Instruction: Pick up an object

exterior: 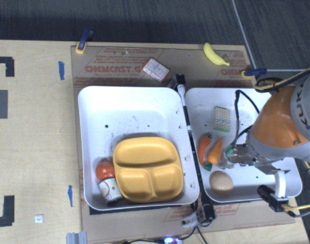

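In the right white bin (297, 184), the jaws (227, 157), state impossible to tell, are hovering just right of the upright-lying orange plastic carrot (215, 150).

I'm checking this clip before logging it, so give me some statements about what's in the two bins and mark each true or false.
1. The yellow divided tray lies in the left bin. True.
2. The carrots lie in the left bin. False: they are in the right bin.
3. The yellow banana lies outside both bins, on the cardboard beyond them. True.
4. The pincer is over the left bin. False: it is over the right bin, beside the carrots.
5. A tan, egg-shaped object lies in the right bin. True.
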You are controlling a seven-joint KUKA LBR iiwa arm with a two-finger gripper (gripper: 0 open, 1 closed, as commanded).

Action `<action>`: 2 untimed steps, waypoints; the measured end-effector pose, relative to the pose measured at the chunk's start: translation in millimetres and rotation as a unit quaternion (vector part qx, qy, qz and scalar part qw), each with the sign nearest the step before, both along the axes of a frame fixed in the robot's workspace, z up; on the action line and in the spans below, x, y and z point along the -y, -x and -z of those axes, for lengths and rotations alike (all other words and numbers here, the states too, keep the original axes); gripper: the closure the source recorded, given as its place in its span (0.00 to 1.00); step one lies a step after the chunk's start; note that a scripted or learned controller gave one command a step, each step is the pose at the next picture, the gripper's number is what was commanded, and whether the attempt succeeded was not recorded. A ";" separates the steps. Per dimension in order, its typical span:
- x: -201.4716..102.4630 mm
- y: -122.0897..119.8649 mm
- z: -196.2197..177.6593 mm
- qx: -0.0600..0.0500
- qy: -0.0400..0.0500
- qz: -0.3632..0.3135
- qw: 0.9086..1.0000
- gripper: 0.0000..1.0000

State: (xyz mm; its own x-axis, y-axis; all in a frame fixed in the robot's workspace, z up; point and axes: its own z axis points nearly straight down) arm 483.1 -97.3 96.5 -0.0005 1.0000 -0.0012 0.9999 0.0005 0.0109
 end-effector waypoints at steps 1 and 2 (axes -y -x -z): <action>0.0 0.1 0.0 0.000 0.000 0.000 1.000 0.00; -1.0 2.6 10.4 -0.004 -0.001 0.000 1.000 0.00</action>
State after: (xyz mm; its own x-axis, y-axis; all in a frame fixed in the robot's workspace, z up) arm 480.5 -96.3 86.1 -0.0003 1.0000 0.0001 1.0000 0.0003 0.0033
